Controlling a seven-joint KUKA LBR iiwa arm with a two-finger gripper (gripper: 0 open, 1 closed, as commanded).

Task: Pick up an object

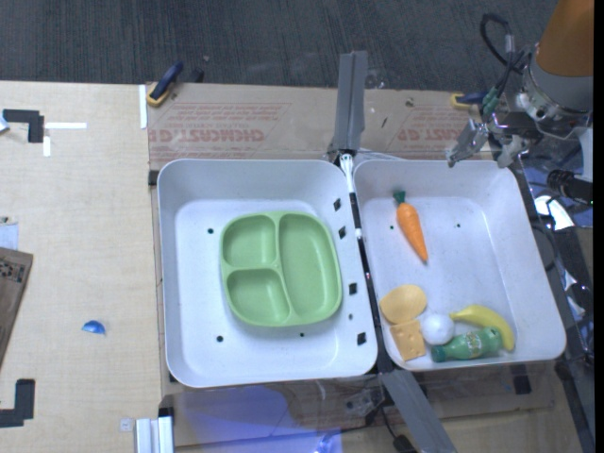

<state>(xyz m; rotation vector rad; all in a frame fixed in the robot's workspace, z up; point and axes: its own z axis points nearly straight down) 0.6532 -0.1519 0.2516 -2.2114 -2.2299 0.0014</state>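
End effector (483, 145) above right bin's (534, 243) far corner

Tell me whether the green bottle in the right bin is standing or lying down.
Lying down. The green bottle rests on its side along the right bin's near wall, beside the banana and white ball.

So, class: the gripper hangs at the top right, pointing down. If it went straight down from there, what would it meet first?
Most likely the far rim of the right bin, or bare bin floor just inside it. The gripper hangs over that back edge, well clear of the carrot. Depth is hard to judge from this slanted view.
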